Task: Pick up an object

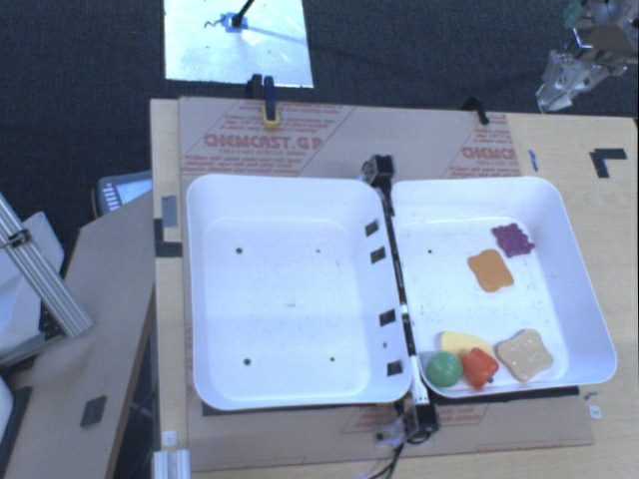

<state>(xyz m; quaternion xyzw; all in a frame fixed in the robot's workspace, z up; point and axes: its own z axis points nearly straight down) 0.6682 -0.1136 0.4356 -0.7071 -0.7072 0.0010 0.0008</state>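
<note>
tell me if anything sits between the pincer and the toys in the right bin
Nothing visible does. The pincer hangs beyond the far right corner of the right bin, above the bench. The purple piece and orange piece lie nearest it, uncovered, with bare bin floor around them.

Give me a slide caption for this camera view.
Gripper hangs beyond the right bin, which holds six toy foods.

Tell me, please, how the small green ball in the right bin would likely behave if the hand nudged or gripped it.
The green ball looks round and smooth, so it would probably roll when nudged, though the yellow piece and red piece touching it and the bin wall might stop it. Its curved surface could slip from a pinch. It looks like a light toy.
</note>
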